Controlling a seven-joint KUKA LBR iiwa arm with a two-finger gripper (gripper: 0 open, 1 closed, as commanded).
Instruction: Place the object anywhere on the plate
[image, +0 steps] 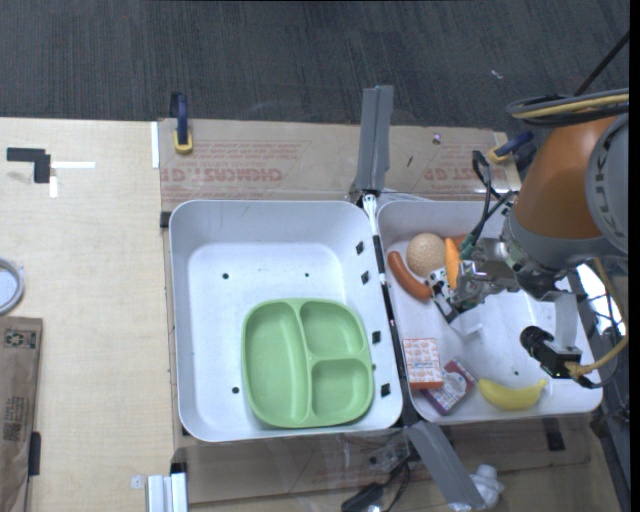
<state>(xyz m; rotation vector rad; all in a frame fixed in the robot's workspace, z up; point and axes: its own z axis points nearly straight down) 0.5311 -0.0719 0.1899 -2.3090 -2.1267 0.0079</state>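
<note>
Gripper (462, 293) low in right bin (560, 400), jaw state unclear; carrot (452, 262) at its 12 o'clock, green plate (306, 362) at 8 o'clock.

Arm enters from 3 o'clock, grey links with the orange band (560, 190) uppermost at about 2 o'clock. Wrist angled downward toward 9 o'clock. Gripper (462, 292) low at the arm's tip, pointing down and toward 8 o'clock. Dark cables loop along the wrist.
</note>
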